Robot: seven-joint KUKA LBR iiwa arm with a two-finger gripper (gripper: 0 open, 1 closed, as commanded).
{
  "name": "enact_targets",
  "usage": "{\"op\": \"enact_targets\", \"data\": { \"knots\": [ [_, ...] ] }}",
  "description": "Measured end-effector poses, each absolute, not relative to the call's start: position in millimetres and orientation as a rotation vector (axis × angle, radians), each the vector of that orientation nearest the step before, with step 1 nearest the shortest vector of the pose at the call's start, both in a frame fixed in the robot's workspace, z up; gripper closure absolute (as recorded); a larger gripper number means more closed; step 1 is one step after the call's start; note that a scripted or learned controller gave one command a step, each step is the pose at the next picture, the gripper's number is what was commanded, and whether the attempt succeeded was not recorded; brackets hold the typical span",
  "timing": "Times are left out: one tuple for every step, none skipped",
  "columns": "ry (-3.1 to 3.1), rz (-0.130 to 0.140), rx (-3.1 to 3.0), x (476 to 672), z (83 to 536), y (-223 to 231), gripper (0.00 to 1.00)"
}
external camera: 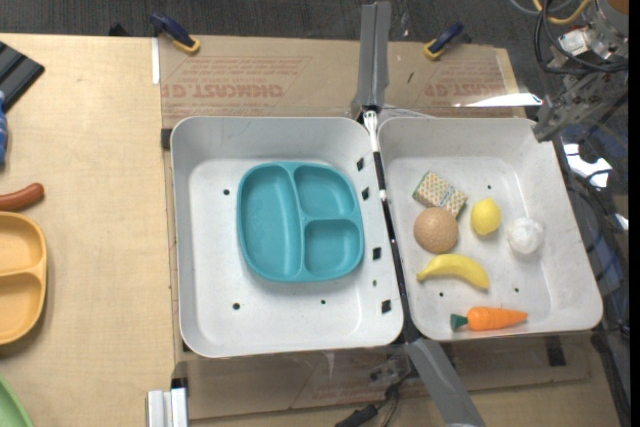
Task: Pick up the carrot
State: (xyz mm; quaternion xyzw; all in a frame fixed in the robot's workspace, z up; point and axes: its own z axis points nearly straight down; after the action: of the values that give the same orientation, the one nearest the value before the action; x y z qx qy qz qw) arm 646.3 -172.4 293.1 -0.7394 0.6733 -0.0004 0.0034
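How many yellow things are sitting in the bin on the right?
2. A banana lies near the middle, just above the carrot. A small lemon sits higher up, between the brown ball and a white lump.

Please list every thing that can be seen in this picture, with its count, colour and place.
carrot: 1, orange with green end, right bin, near front edge
banana: 1, yellow, right bin, above the carrot
lemon: 1, yellow, right bin, middle
brown ball: 1, tan, right bin, left of lemon
white ball: 1, white, right bin, right of lemon
patterned block: 1, beige-green, right bin, back
divided plate: 1, teal, left bin
bins: 2, white, side by side
clamps: 2, blue-yellow, back of bench
claw: 1, grey, above right bin's far right corner
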Motion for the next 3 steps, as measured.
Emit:
{"op": "enact_targets", "data": {
  "knots": [
    [1.515,0.005,-2.746,659.2,239,-181,1.0],
    [1.016,0.006,-2.968,658.9,210,-71,1.0],
    [1.146,-0.001,-2.92,608.1,303,-117,1.0]
  ]
}}
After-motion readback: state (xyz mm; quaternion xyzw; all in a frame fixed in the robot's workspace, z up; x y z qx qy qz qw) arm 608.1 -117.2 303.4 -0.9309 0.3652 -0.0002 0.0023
